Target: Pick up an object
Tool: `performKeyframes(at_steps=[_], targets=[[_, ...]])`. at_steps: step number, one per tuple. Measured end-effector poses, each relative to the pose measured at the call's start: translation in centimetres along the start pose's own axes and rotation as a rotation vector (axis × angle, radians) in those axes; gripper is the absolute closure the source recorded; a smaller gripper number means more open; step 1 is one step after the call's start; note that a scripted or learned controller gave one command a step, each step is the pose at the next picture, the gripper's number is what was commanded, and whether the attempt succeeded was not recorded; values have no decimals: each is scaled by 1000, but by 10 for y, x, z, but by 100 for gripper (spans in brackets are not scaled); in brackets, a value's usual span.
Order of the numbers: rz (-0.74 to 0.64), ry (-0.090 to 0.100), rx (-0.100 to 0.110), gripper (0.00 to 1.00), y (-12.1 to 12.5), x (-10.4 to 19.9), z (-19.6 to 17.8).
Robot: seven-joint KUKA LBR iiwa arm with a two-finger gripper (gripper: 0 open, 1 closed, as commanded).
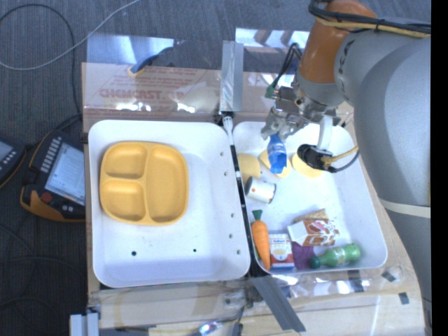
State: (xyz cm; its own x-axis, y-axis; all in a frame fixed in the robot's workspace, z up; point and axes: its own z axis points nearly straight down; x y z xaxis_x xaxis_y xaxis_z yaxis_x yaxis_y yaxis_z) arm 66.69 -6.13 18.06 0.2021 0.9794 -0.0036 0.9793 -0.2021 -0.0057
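Up at the right bin's [364, 208] far edge, the end effector [281, 127] hangs with fingers spread narrowly, nothing between them, and right below sits the blue bottle [277, 154], long axis running away from that edge, nearest target.

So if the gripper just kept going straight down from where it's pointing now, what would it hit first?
Most likely the blue bottle. The gripper sits directly above it in the right bin, pointing down. Whether it already touches the bottle is unclear, since depth is hard to judge from this slanted view.
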Motion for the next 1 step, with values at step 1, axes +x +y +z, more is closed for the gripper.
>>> performKeyframes(at_steps=[1], targets=[[-215,0,-1,100,-46,38,0]])
